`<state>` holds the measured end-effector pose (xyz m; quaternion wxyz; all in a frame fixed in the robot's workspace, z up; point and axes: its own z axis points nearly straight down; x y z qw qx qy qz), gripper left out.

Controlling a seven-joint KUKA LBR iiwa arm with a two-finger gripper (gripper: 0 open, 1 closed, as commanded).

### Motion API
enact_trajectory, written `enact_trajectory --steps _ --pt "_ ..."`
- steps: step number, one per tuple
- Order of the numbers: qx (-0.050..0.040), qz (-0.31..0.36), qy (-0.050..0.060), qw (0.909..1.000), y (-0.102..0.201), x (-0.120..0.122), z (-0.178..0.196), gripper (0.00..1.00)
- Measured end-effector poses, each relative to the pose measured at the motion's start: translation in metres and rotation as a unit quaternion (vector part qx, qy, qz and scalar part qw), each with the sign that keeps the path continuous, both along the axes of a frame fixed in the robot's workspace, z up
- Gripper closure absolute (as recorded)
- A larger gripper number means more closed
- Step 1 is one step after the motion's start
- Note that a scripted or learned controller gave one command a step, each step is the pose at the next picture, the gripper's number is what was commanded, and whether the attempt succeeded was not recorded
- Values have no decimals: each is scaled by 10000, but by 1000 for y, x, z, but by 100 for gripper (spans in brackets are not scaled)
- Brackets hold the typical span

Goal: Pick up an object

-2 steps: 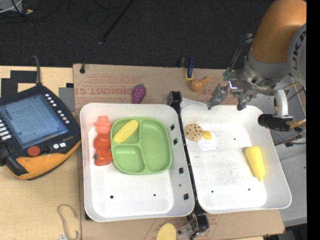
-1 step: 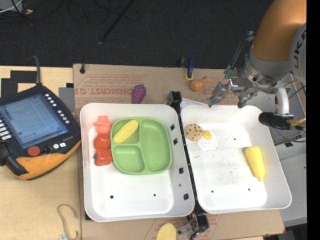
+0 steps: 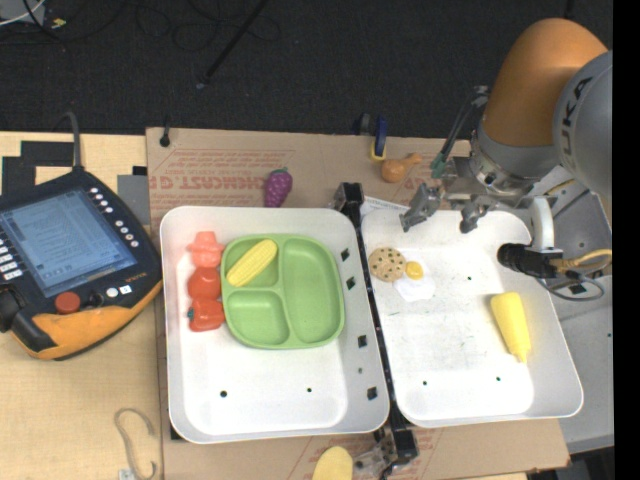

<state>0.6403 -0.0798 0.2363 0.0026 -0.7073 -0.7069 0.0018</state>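
Note:
My gripper point(image 3: 442, 216) hangs over the far edge of the right bin point(image 3: 470, 388), open, with nothing between its two fingers point(image 3: 418, 211). A round tan cookie point(image 3: 386, 262) lies below and left of it, beside a small yellow piece point(image 3: 413, 269) and a white scrap point(image 3: 416, 288). A long yellow toy point(image 3: 511, 325) lies near the right bin's right side. In the left bin point(image 3: 260, 398) sits a green divided plate point(image 3: 283, 293) with a yellow corn cob point(image 3: 250, 261) in its upper left compartment. A red toy figure point(image 3: 204, 283) lies left of the plate.
A tablet controller point(image 3: 65, 253) in an orange case rests on the bench at left. Behind the bins lie a purple toy point(image 3: 277, 186) and an orange toy point(image 3: 397, 167) on cardboard. A yellow object point(image 3: 333, 463) sits at the front edge. A black clamp divides the bins.

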Motion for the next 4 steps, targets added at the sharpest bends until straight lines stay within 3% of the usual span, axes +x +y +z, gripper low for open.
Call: enact_trajectory --steps 3,4 --pt "-11 1 -11 10000 2 -9 -142 0" --pt "-5 -26 -15 10000 1 -9 -130 100"
